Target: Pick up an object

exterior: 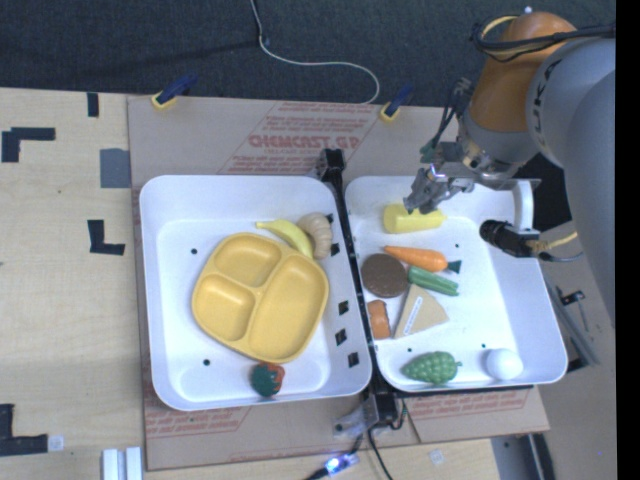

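While the hand point(428, 193) is lowered over the right bin point(530, 298), a yellow block point(412, 219) lies touching just below it, likely the target. Whether the block is gripped cannot be told; a carrot point(415, 257) lies just beyond.

Right white bin point(530, 308): objects crowd its left half. Yellow block point(412, 219) at the far end, with the gripper point(424, 194) right over it. Orange carrot point(416, 258), round brown disc point(385, 275), green pod point(433, 282), pale wedge point(422, 315) and orange stick point(378, 319) lie packed close together mid-bin. Green bumpy piece point(432, 368) and white ball point(503, 363) sit at the near wall. Right half of the floor is bare.

Left white bin point(165, 268): yellow divided plate point(260, 298) takes the centre; bare floor along the left wall.
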`<action>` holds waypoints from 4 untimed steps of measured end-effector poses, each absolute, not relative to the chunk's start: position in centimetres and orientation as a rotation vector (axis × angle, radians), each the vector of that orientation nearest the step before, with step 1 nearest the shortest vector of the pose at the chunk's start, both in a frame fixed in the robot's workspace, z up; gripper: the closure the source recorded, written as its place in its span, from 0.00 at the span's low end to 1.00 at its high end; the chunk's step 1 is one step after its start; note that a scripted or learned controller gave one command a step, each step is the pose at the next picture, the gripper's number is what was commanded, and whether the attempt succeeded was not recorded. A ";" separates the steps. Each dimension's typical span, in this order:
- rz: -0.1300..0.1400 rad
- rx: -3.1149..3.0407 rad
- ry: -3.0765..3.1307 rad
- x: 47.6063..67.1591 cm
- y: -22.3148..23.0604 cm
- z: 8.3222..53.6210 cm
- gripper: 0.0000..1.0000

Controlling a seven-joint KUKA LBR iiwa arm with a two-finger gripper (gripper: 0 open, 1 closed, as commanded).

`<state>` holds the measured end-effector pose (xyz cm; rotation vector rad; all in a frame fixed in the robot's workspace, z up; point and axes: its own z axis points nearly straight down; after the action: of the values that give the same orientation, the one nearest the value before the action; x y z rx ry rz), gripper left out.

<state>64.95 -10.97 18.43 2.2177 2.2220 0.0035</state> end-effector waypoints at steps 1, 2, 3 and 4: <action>0.004 2.217 2.222 65.1 -10.9 22.7 1.00; -0.006 2.225 2.224 59.2 -9.5 22.1 1.00; -0.004 2.223 2.225 54.1 -7.3 23.3 1.00; -0.003 2.223 2.224 53.2 -7.2 23.4 1.00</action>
<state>53.18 -7.22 23.39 2.2227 2.2244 -0.0027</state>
